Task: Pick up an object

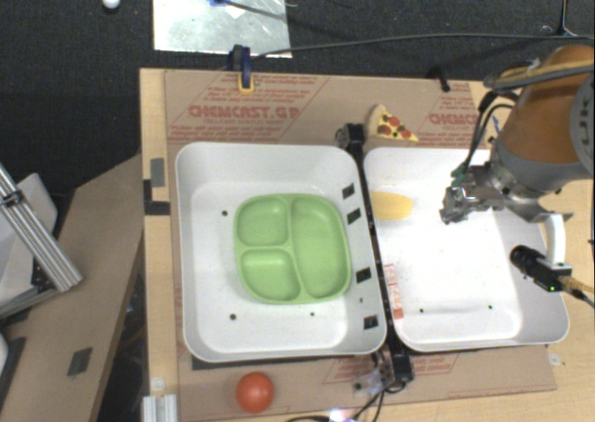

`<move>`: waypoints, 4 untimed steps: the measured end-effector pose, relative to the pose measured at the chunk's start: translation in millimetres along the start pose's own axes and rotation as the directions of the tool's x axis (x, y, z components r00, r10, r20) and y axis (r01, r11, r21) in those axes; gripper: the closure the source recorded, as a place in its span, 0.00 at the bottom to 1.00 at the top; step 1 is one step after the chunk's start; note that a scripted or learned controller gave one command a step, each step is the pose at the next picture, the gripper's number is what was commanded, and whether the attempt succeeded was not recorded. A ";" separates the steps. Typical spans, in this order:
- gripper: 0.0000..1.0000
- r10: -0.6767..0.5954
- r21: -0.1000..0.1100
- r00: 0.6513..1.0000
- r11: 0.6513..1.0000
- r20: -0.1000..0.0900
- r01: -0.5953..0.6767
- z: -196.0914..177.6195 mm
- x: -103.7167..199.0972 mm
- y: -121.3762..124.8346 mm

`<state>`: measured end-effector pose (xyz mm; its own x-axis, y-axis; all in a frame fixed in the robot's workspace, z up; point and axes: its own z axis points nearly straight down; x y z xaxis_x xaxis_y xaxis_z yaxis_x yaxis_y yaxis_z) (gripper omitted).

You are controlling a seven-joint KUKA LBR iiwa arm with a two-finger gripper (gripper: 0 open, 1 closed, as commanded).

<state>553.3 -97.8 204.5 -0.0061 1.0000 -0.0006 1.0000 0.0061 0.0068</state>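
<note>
Risk I see: metal two-finger gripper hangs beside the pale yellow soft wedge; claw state I cannot tell, so descending here could miss.

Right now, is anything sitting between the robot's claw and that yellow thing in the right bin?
Nothing visible does. The gripper hangs over the right bin, and the yellow object lies to its left near the bin's left wall, with only bare white floor between them.

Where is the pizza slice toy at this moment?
The pizza slice toy lies on the bench behind the right bin, outside it, near its back left corner.
</note>
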 end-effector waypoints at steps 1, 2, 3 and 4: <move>1.00 0.000 -0.002 1.000 1.000 0.000 0.000 -62.3 0.2 -4.5; 1.00 -0.001 0.003 1.000 1.000 0.000 0.001 -81.1 0.1 -3.2; 1.00 -0.002 0.006 1.000 1.000 -0.002 0.003 -57.1 50.8 -11.3; 1.00 -0.003 0.007 1.000 1.000 -0.003 0.003 -35.9 100.1 -24.5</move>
<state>528.0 2.2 240.1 -0.0090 1.0000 0.0020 1.0000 0.0090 0.0003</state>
